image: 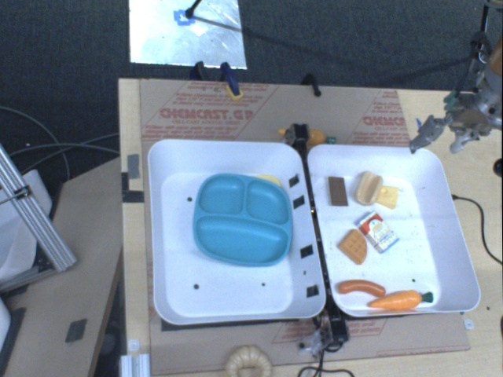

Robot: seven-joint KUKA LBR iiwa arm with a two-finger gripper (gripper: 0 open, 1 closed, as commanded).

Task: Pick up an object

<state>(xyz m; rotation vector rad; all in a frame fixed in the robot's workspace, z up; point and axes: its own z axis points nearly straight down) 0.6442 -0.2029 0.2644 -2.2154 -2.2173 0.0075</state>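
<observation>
Gripper: I saw the gripper [440, 134] hanging above the far right corner of the right bin [452, 210], fingers spread apart with nothing between them.
Arm: The grey arm [491, 85] reached in from the right edge of the bench [189, 104], which was covered with a printed cardboard sheet.
Right bin, far end: From my seat I made out a brown chocolate bar [337, 191], a tan bread roll [367, 187] and a yellow cheese slice [387, 196] in a row, the roll touching the cheese.
Right bin, middle: A red-and-white carton [378, 232] lay tilted just beside an orange waffle-like piece [354, 247].
Right bin, near edge: A sausage [361, 287] and a toy carrot [401, 299] lay side by side along the near wall, the carrot nearest the rim, its green tip toward the right corner.
Left bin: The left bin [169, 234] carried a blue divided plate [242, 218] near its centre, with a pale yellow thing [270, 180] peeking out at the plate's far edge; I could not tell what it was.
Between the bins: Black clips [299, 203] ran along the seam where the two bins met.
Task objects: All the pickable pieces lay on the floor of the right bin, well apart from the gripper.
</observation>
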